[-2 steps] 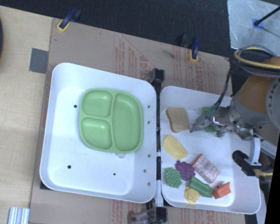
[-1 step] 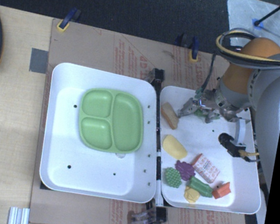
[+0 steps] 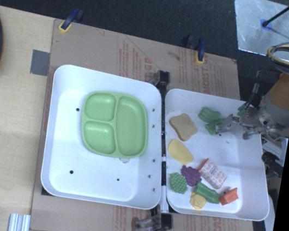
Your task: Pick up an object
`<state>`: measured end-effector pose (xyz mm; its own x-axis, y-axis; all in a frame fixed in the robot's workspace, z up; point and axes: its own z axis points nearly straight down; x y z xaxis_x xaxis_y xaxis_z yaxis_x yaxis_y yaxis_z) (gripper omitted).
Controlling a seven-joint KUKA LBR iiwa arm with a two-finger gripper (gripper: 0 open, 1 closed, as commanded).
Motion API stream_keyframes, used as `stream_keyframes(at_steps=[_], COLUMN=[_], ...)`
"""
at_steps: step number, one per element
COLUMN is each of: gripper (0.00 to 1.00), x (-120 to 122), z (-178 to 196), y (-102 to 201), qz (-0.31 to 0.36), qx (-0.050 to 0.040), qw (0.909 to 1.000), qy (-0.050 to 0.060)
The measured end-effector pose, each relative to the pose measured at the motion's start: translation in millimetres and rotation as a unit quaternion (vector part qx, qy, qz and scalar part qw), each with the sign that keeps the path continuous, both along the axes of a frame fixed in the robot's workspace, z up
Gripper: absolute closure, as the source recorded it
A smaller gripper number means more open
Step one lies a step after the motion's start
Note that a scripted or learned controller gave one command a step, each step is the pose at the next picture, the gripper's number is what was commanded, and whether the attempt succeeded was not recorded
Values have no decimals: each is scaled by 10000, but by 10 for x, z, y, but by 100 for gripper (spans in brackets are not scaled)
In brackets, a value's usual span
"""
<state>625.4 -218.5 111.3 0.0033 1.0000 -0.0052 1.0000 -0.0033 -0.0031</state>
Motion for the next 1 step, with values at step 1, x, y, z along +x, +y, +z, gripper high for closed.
stream_keyframes(at_steps=[1], gripper=[0], x=[-730], z=[-214], y=[539], qz=[30], qx=[49], qw=[10000], qy=[46])
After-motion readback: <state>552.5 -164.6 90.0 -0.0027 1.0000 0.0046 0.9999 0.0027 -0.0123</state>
